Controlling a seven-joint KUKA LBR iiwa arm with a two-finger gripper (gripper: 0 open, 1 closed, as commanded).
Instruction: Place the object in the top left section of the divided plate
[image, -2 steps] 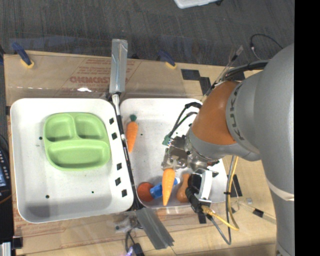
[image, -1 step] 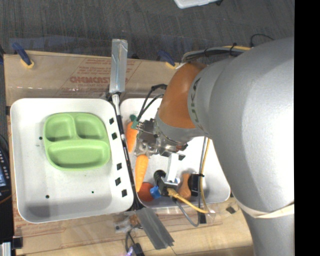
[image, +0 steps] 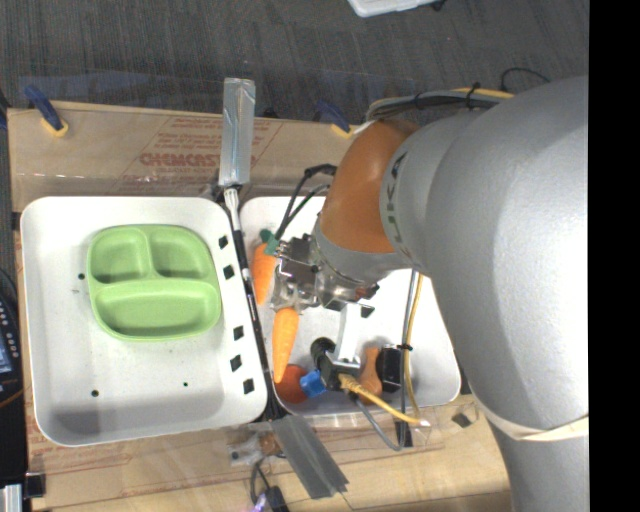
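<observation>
Plate (image: 155, 283), green and divided, lies in the left bin (image: 60, 330), well to the left of the gripper (image: 296, 292). Two carrots sit in the right bin (image: 437, 350): one (image: 263, 272) just left of the gripper, touching or nearly so, the other (image: 284, 338) just below it. Whether the gripper is released or clenched I cannot tell, since the grey arm (image: 480, 230) hides much of it

Green divided plate (image: 155, 282) in left bin (image: 50, 330); carrots (image: 284, 335) in right bin (image: 440, 375).
</observation>
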